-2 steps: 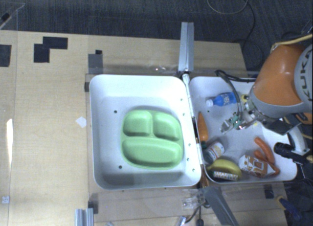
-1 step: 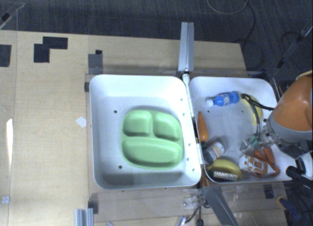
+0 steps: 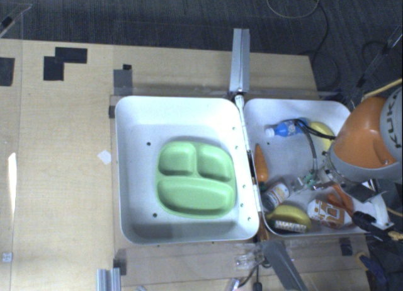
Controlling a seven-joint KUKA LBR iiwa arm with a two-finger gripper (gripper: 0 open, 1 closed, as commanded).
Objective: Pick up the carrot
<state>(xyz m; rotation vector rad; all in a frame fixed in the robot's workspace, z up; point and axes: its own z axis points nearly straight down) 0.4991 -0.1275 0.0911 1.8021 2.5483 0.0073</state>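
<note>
The carrot (image 3: 260, 164), small and orange, lies lengthwise against the left wall of the right bin (image 3: 296, 108). My gripper (image 3: 313, 180) hangs low over the middle of that bin, to the right of the carrot and apart from it, under the arm's orange band (image 3: 367, 140). The arm's bulk hides part of the bin's right side.
The right bin also holds a clear bottle with a blue label (image 3: 284, 129), a yellow fruit (image 3: 322, 130), a small can (image 3: 276, 193), a yellow brush-like object (image 3: 288, 216) and a white-and-orange package (image 3: 327, 213). The left bin (image 3: 135, 157) holds a green divided plate (image 3: 195, 178).
</note>
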